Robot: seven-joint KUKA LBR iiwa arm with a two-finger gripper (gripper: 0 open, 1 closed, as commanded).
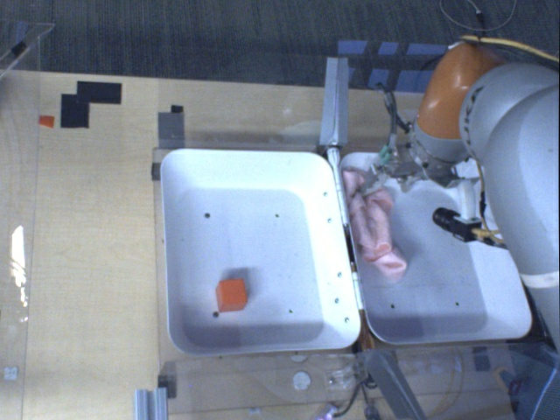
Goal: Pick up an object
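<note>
A pink cloth (374, 226) lies crumpled in the right bin (455, 318), bunched into a long, folded strip along that bin's left wall. Its upper end sits near the bin's top left corner and its lower end trails toward the middle of the bin floor. The tool (391, 166) hangs just above the cloth's upper end, at the top edge of the right bin; whether it touches the cloth cannot be made out, and its state cannot be told from this angle. Behind the tool, the arm's orange band (455, 86) and grey body (516, 156) cover the bin's upper right part, and a small black piece (453, 222) on the arm stands out to the right of the cloth over the bin floor.

To the left of the cloth, across the divider where the two bins meet, the left bin (184, 191) holds a small orange block (232, 295), resting on the floor in the lower left part, well apart from the cloth.

Both bins sit on the pale wooden table (87, 261). Far to the left of the cloth, near the table's upper left corner, there are black patches (87, 101) and a small orange mark (46, 122).
</note>
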